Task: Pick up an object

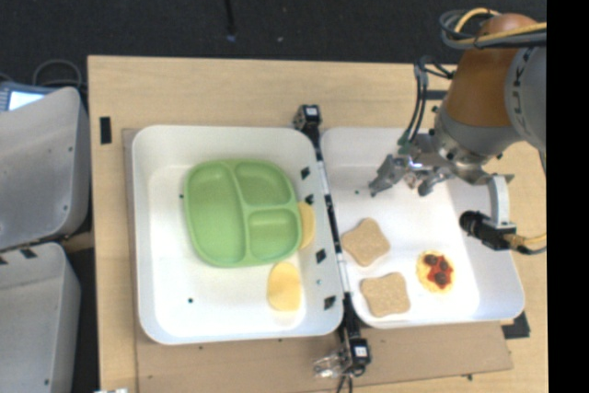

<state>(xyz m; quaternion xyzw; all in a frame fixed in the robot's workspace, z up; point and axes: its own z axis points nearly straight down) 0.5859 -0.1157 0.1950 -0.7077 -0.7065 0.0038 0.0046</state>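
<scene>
Pale wooden bench (230, 92) is seen bearing two shallow white bins. In the right bin (488, 304), two tan toast-like slices (365, 242) (385, 294) and a small yellow round piece with red topping (435, 271) lie near the front; bare floor is left behind them, where the two-finger gripper (402, 176) hangs with fingers spread, nothing held. A green divided plastic tray (242, 212) and a yellow oval piece (284, 285) are kept in the left bin (156, 290). No writing can be read.

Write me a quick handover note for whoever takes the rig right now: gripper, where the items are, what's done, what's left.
Gripper: over the upper part of the right bin, fingers spread, holding nothing.
Right bin: two bread slices, one near the divider, one below it; a small pizza piece with red topping toward the right.
Left bin: green divided plate, a yellow piece below it, another yellow piece at the plate's right edge.
Done: nothing picked.
Left: descend onto an item, likely the nearer bread slice, grip and lift.
</scene>
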